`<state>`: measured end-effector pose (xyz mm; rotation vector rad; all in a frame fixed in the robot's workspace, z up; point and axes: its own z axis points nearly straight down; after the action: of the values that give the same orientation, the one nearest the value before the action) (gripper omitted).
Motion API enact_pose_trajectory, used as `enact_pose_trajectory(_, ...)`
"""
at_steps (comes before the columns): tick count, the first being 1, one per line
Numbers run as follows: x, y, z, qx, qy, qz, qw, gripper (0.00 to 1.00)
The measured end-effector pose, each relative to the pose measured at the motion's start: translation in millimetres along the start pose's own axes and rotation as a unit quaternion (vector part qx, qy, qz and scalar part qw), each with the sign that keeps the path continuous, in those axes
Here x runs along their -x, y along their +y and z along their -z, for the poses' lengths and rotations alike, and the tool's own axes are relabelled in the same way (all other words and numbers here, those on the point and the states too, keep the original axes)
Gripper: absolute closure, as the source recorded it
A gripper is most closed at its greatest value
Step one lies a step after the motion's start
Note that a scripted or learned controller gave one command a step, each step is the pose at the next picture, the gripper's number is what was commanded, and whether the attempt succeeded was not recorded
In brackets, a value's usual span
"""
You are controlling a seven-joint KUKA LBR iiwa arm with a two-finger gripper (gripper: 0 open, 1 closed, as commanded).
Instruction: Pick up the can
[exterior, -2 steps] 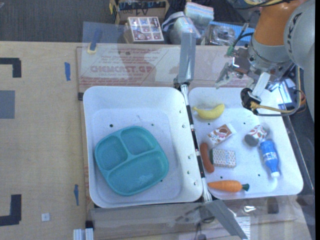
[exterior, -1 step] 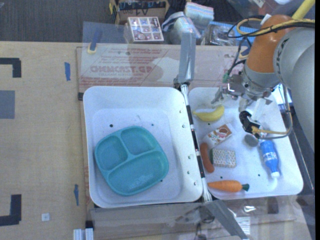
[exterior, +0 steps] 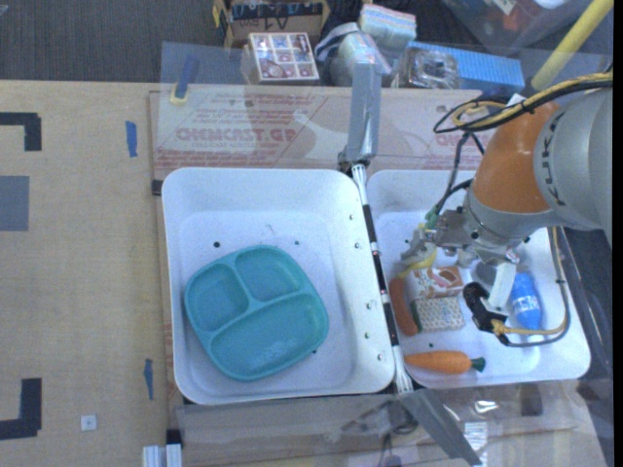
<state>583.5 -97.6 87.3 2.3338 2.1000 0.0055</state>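
Note:
The can (exterior: 438,298) lies in the right bin (exterior: 569,358), left of its middle. It has a pale patterned label and a reddish ring at its upper end. My gripper (exterior: 443,249) hangs right over the can's upper end, under the orange-banded wrist. From this angle I cannot see whether it touches the can.
In the right bin a brown sausage (exterior: 400,305) lies just left of the can, an orange carrot (exterior: 443,362) lies along the near wall, and a blue object (exterior: 527,300) sits to the right. The left bin (exterior: 195,202) holds a teal divided plate (exterior: 255,310).

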Motion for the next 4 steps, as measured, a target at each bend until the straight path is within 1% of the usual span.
enact_pose_trajectory(1,27,57,60,-0.001,-0.001,0.032,0.9995,0.00)
enact_pose_trajectory(2,69,-1,48,-0.002,0.000,0.132,0.9912,0.00)
enact_pose_trajectory(3,86,27,-1,0.000,0.000,0.069,0.9976,0.00)
enact_pose_trajectory(4,118,10,1,0.002,0.005,0.140,0.9901,0.00)
